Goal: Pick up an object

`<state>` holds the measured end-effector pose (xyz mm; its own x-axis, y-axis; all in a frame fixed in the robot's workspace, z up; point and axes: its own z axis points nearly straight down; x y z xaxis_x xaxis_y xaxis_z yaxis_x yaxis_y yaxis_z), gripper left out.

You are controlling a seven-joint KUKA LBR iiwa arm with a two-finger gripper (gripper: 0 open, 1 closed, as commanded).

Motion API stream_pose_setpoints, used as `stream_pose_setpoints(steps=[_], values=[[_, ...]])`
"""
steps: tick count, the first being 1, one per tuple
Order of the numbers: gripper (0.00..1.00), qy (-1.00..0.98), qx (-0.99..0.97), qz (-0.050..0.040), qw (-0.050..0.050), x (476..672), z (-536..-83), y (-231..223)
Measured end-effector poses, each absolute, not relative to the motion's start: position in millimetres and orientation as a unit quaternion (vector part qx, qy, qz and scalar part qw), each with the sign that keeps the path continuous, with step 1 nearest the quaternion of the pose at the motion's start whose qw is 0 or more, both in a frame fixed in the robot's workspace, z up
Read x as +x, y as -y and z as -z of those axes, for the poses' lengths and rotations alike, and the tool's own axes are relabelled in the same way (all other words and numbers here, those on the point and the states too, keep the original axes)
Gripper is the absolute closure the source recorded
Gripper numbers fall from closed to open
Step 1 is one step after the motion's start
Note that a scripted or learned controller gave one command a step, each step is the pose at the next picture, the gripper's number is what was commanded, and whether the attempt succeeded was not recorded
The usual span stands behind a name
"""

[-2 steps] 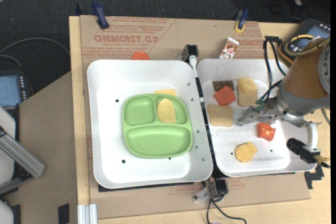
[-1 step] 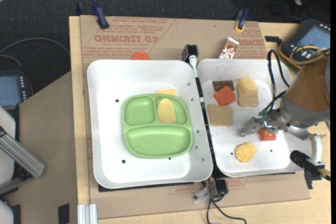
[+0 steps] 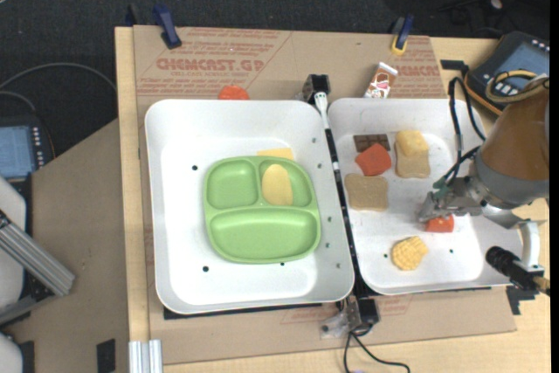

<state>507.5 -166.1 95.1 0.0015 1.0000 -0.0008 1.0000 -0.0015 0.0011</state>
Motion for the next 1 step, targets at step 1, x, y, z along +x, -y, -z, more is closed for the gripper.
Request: stream_pose_setpoints(steps=[1], values=[[1.00,-0.713,0.701,-0.0060,0.003,533.4,-190.2,36.1]])
